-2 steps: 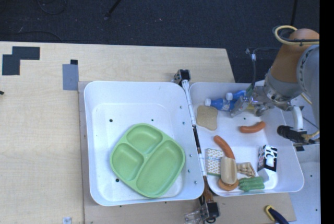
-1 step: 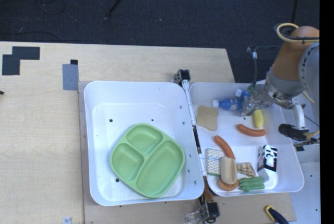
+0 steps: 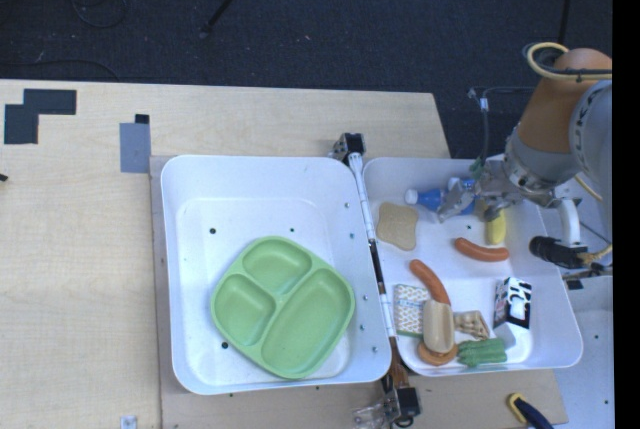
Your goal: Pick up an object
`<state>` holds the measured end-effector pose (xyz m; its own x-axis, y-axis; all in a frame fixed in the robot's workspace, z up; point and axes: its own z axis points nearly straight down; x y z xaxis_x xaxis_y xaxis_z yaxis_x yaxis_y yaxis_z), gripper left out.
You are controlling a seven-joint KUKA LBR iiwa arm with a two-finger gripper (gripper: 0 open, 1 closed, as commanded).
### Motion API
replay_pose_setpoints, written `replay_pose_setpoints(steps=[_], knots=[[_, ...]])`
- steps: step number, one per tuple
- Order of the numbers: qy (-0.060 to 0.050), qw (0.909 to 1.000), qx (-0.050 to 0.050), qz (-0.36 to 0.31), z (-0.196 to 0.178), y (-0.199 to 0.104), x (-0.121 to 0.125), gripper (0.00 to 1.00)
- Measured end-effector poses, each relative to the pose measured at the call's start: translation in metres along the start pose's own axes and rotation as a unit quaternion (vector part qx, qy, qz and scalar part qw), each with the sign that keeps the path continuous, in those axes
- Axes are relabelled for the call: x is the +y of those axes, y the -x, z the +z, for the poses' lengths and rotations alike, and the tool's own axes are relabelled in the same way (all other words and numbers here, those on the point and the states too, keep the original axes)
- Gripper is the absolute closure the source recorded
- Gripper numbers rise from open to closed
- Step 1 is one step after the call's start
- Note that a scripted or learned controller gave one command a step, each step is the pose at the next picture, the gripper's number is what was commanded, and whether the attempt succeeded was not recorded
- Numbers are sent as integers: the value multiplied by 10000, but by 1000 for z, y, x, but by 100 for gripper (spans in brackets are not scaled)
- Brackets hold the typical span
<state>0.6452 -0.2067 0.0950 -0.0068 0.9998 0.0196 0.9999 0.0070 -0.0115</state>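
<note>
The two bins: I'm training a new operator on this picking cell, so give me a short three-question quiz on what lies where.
1. True or false: the green divided plate lies in the left bin.
2. Which item lies nearest the hand? A) the green pepper B) the blue and white bottle C) the black and white packet
3. Fill in: the slice of toast lies in the ____ bin, close to the divider between the bins.

Key: 1 true; 2 B; 3 right.
</note>
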Motion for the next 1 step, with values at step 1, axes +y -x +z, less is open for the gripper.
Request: replay_pose_setpoints(steps=[1], knots=[[-3, 10000, -56, 1, -7, 5, -2, 100]])
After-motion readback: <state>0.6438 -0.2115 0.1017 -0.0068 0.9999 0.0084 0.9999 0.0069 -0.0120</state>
